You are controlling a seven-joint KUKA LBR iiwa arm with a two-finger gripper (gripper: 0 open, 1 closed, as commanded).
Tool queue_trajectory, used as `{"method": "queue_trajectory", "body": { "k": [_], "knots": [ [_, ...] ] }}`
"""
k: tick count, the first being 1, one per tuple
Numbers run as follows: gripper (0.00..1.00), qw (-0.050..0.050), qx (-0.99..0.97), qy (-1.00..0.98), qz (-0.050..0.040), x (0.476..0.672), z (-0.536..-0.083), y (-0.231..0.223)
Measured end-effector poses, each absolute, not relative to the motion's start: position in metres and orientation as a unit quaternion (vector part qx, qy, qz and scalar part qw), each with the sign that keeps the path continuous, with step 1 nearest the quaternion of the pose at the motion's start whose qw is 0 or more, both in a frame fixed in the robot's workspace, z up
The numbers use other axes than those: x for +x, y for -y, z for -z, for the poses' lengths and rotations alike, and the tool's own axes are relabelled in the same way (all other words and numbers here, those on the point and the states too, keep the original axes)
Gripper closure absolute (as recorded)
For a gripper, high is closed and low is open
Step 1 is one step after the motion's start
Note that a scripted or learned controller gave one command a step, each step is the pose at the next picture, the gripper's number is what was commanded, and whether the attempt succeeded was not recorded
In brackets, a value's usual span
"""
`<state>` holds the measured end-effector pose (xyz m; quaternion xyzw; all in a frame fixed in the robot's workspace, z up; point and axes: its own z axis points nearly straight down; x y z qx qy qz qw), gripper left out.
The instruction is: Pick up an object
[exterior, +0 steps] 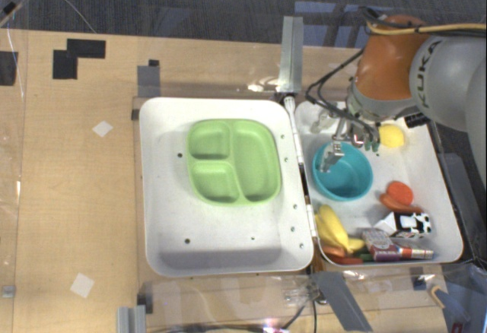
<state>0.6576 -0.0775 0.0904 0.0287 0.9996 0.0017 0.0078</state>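
Pincer (332,159) of mine sits low at the blue bowl's (344,176) upper-left rim in the right bin (449,211); grip state cannot be told. No object confirmed lifted. Securing and raising remain outstanding.

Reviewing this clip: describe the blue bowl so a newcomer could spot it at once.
Look at the right-hand white bin, the cluttered one under the arm. Near its left wall sits the blue bowl, just below the gripper. It is the bin's one teal, round, hollow item; the yellow banana lies below it.
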Motion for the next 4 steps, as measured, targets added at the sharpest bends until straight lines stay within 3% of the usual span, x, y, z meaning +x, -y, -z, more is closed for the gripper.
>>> {"method": "queue_trajectory", "body": {
  "k": [1, 2, 3, 4],
  "knots": [
    [0.00, 0.010, 0.011, -1.000, 0.0022, 0.664, -0.156, 0.135],
    [0.00, 0.008, 0.043, -0.999, 0.0004, 0.604, -0.099, 0.121],
    [0.00, 0.014, 0.098, -0.995, 0.0006, 0.585, -0.094, 0.086],
    [0.00, 0.007, 0.129, -0.992, 0.0019, 0.561, -0.156, 0.165]
  ]
}}
